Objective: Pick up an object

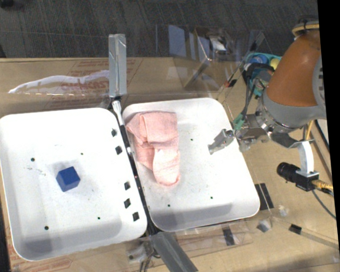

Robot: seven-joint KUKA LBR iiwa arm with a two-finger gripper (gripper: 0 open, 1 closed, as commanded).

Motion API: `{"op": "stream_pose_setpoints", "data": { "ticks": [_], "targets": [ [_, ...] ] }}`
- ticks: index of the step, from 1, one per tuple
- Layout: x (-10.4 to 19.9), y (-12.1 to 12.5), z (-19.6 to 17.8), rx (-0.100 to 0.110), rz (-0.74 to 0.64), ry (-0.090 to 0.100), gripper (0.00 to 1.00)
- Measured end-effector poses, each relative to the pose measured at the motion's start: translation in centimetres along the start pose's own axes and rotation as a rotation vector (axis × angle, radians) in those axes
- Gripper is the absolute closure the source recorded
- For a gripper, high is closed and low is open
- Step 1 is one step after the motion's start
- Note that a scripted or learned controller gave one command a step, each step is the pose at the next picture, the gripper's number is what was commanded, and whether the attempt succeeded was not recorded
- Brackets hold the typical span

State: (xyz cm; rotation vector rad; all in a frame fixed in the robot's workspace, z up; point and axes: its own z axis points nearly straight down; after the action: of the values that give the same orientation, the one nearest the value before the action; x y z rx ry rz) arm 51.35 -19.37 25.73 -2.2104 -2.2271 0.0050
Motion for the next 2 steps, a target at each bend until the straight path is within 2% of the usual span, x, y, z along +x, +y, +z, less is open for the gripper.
{"op": "stream_pose_setpoints", "data": {
  "ticks": [1, 2],
  "targets": [
    [4.7, 4.4, 15.2, 0.002, -0.055, 0.001, 0.0],
    [3.2, 1.5, 11.2, 0.0, -0.021, 0.001, 0.0]
  ]
}}
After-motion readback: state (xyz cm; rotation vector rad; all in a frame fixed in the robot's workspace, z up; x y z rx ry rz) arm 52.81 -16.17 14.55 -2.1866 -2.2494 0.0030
